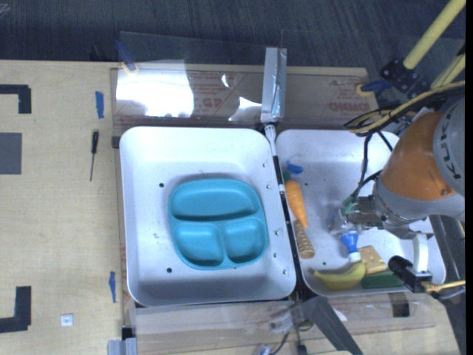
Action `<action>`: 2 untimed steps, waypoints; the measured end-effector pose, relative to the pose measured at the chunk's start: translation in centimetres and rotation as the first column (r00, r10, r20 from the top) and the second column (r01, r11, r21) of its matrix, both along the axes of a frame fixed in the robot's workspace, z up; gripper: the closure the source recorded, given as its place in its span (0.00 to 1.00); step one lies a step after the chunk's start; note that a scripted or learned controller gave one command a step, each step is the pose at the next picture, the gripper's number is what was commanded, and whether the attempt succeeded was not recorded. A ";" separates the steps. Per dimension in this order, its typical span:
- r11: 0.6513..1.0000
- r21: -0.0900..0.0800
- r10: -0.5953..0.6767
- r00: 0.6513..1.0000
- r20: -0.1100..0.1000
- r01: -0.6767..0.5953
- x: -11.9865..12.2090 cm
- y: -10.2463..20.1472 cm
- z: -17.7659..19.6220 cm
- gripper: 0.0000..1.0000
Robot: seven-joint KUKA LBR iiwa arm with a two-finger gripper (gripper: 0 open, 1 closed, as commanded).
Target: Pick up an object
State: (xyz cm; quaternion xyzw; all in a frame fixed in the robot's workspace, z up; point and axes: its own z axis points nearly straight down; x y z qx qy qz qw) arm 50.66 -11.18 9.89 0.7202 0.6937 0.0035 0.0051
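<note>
Hanging the gripper (pixel 356 217) low inside the right bin (pixel 325 150), apart from the carrot (pixel 295 202) on the side toward the arm. Failing to make out a wide or narrow stance for that pincer, with wrist housing and cables covering it from this angle; cannot tell, and seeing nothing plainly held.

Judging the likeliest target to be the small blue-and-white tube (pixel 350 244), lying just under the gripper and farther from the carrot than the brown ridged stick (pixel 304 241) just past the carrot's lower tip.

Risking a miss by coming down off-centre on something so small and rounded, then nudging it aside or squeezing it out. Risking a crowded close too, with the tan block (pixel 372 259) and the banana (pixel 341 275) pressed close around the tube on the side away from the carrot, so catching two things together or jamming against one.

Struggling to name the small blue piece (pixel 294 170) by the carrot's upper end. Losing the tube's upper end beneath the gripper. Guessing at the tan block's outline, partly masked on the side away from the carrot.
</note>
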 end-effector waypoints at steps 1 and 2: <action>0.998 0.004 -0.062 0.998 -0.002 0.062 -1.4 5.8 21.5 1.00; 0.998 0.002 -0.056 0.998 -0.010 0.056 2.4 4.8 24.0 1.00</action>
